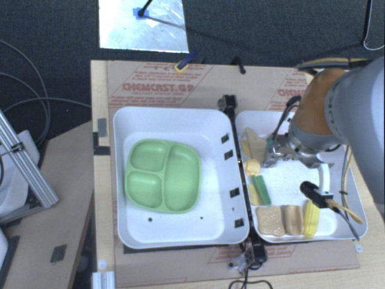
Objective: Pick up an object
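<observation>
The claw [272,152], its grip state not discernible, hangs low in the right shallow white plastic bin [348,236], with the small pale-yellow block [252,167] just beside it toward the divider and the green stick [260,189], lengthwise down the bin, beyond.

I see two bins side by side on the bench [102,179]: the left bin [141,230] holds a divided plate [162,174] toward its left half. In the right bin [349,233], a bread slice [270,220], a second slice [293,219] and a corn cob [311,217] line its near edge, left to right. The gripper [272,153] hangs over that bin's far left part.
</observation>
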`<state>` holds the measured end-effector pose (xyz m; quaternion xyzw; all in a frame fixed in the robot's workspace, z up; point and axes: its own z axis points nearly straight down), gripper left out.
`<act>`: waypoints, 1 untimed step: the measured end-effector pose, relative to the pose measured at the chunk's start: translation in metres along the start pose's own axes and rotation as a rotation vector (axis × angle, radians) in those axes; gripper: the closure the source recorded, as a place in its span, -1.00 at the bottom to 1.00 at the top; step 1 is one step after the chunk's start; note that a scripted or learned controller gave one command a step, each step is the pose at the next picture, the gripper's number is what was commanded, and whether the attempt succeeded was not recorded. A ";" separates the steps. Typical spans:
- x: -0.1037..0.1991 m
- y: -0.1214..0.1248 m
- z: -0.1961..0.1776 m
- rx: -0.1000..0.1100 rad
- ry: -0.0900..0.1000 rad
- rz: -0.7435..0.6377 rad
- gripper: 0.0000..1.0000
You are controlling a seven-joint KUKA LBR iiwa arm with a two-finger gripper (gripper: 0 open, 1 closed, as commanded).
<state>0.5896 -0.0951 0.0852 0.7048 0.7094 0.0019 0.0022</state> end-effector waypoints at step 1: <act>0.004 0.032 0.000 0.001 0.000 0.000 1.00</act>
